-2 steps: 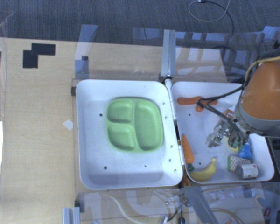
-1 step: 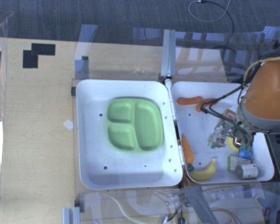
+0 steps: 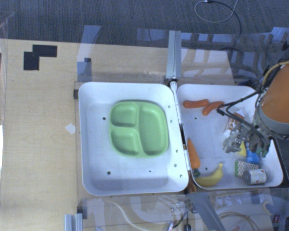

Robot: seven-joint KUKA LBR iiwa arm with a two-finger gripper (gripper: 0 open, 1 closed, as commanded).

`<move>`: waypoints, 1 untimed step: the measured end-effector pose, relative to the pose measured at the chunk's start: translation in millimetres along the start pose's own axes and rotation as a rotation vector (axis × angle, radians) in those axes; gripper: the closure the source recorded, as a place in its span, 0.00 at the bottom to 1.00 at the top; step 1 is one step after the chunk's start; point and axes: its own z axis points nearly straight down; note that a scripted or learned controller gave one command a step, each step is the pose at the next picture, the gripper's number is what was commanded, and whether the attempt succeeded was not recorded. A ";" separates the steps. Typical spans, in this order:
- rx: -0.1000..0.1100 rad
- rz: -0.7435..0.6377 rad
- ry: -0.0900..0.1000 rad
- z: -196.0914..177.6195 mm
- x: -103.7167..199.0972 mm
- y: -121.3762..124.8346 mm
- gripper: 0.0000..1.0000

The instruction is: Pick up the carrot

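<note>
— Where's the carrot [image 3: 193, 154] from where you stand?

— In the right bin [image 3: 209, 91], hard against its left wall, toward the near-left corner; a slim orange taper with a bit of green at the near tip; its long axis runs along that wall, from the far side toward the near side, only slightly slanted.

— And the gripper [image 3: 233, 141]?

— Over the right half of the same bin, hanging low off the grey arm with the orange band [image 3: 282, 97]; the carrot lies to its left in this view, well apart, and a touch nearer the near edge; cables and clutter cross in front of the tip, so I cannot tell whether it is apart or together; nothing I can see sits in it.

— What's crowding the carrot?

— A yellow banana [image 3: 211, 176] curves just beside the carrot's near end, along the near edge; two reddish sausages [image 3: 202, 104] lie by the far edge; a small can [image 3: 254, 176], a blue piece [image 3: 252, 157] and other bits sit in the near-right corner, under the gripper.

— So what does the move turn on?

— I'd say crossing leftward toward that wall, then closing across the narrow width, not along the length; the wall leaves little room on one side, I reckon; the carrot looks smooth and hard, plastic perhaps, so it may slip.

— The other bin?

— The left bin [image 3: 91, 129] holds a green divided plate [image 3: 137, 128], glossy, with three wells; both bins are smooth white on the pale wooden surface [image 3: 33, 129].
</note>
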 end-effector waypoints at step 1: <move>0.000 0.082 0.000 -28.5 11.0 27.0 1.00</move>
